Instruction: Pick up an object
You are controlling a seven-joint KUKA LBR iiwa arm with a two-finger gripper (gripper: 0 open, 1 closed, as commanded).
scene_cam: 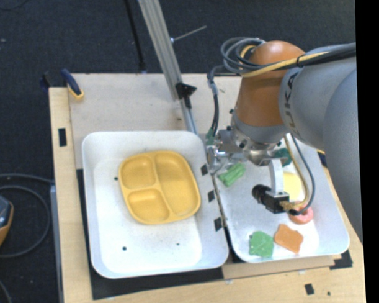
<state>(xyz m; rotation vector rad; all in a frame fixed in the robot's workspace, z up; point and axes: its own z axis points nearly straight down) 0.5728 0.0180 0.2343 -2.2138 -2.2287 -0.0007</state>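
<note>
You are looking down on the plate [158,186], a yellow three-part one, which is lying flat in the middle of the left bin [106,244]; everything here is placed from that plate. The arm [318,93] is reaching in from the plate's far right, with its orange band [265,89] sitting above and to the right of the plate. The gripper [225,156] is hanging just off the plate's upper right, past the wall where the left bin is meeting the right bin [332,230]. The wrist is hiding its tip, so you cannot tell whether it is open, closed or gripping anything. The green block [231,175] is lying tilted on the right bin's floor. It is just to the right of the plate, about level with the plate's middle, and right under the gripper as you are seeing it. Whether the two are touching is not showing. Farther right of the plate, well apart from it, a yellow piece [293,184] is lying partly behind the robot's own parts. A pink piece [302,216] is lying just below that. Lower right of the plate, a green piece [261,244] and an orange piece [289,237] are sitting side by side near the right bin's front wall, the green one being the nearer to the plate.
</note>
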